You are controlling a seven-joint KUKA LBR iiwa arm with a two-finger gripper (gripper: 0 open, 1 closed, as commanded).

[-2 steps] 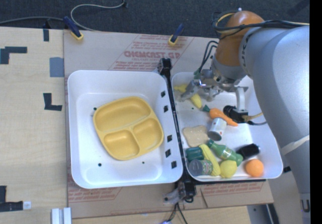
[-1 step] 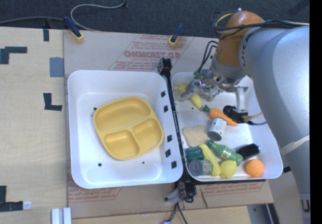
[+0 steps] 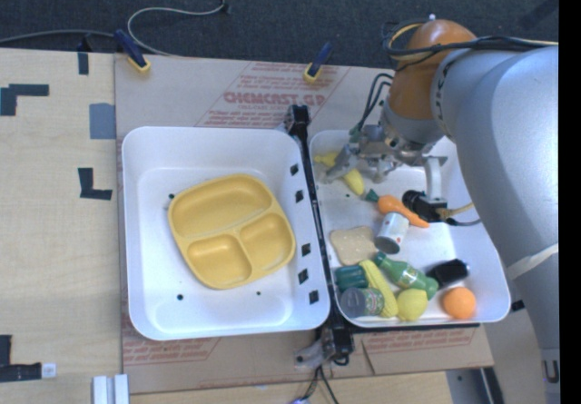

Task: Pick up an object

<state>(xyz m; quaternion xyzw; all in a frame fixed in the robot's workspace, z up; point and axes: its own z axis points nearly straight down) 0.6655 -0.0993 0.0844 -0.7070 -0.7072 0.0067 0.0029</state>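
Observation:
My gripper (image 3: 349, 164) hangs low over the far left corner of the right bin (image 3: 495, 289), under the orange wrist band. Right beneath it lies a small yellow toy piece (image 3: 354, 182), and a second yellow bit (image 3: 323, 160) sits just to its left by the bin wall. Whether either touches the gripper is not visible. Further toward the front of the bin lie an orange carrot (image 3: 396, 205), a grey can (image 3: 390, 231), a beige bread slice (image 3: 352, 243), a green bottle (image 3: 405, 271), a corn cob (image 3: 381, 286), a lemon (image 3: 411, 304) and an orange (image 3: 460, 302).
The left bin (image 3: 145, 239) holds a yellow divided plate (image 3: 231, 230). A black divider rail (image 3: 307, 202) runs between the bins. The grey arm (image 3: 508, 139) covers the right bin's far right side. A black toy (image 3: 445, 272) and a teal can (image 3: 349, 277) lie near the front.

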